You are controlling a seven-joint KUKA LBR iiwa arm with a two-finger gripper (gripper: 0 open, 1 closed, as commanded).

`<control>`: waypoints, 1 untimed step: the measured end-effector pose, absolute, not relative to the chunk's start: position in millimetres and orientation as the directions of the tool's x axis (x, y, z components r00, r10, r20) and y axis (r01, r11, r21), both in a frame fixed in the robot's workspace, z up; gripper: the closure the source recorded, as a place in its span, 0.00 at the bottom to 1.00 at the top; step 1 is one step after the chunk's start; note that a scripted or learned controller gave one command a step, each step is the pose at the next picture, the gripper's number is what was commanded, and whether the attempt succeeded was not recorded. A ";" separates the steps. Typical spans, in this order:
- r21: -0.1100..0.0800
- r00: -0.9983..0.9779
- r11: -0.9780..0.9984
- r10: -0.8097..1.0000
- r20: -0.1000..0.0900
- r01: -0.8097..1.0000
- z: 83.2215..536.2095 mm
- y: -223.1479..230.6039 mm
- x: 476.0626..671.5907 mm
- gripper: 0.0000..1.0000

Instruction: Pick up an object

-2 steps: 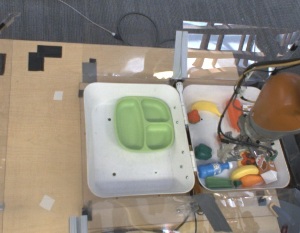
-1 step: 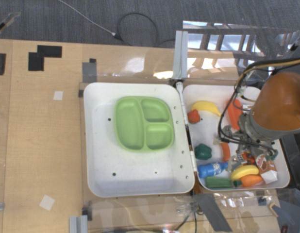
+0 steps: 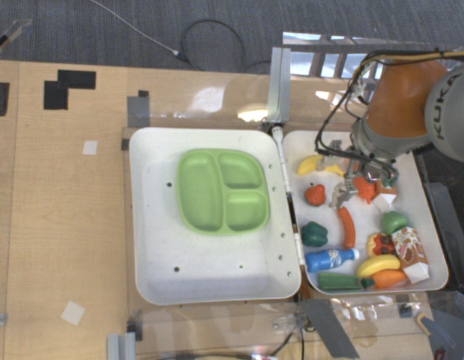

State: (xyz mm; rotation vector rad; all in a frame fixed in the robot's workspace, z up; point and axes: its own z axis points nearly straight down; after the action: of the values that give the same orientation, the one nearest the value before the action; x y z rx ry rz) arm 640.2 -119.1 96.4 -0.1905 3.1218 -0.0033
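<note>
The right bin (image 3: 427, 201) holds several toy foods. Among them are a yellow banana piece (image 3: 310, 164), a red tomato (image 3: 314, 194), a long orange-red pepper (image 3: 346, 228), a dark green pepper (image 3: 313, 233), a blue bottle (image 3: 331, 259) and a green cucumber (image 3: 338, 281). My gripper (image 3: 357, 186) hangs low over the upper middle of this bin, under the orange wrist band. It sits right at a small orange piece (image 3: 366, 189), and its body hides how the two meet.
The left bin (image 3: 153, 268) carries a green divided plate (image 3: 221, 190). A yellow banana (image 3: 379, 265), an orange (image 3: 390, 278), a milk carton (image 3: 409, 247) and a green fruit (image 3: 394, 221) crowd the right bin's lower right. A metal divider (image 3: 289, 201) separates the bins.
</note>
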 end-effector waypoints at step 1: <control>0.000 -0.999 0.999 -0.037 -0.009 -0.037 93.2 -84.5 580.4 0.00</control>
State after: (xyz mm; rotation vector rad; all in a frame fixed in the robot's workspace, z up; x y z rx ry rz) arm 580.4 -84.5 93.2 -0.0581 3.1323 0.0003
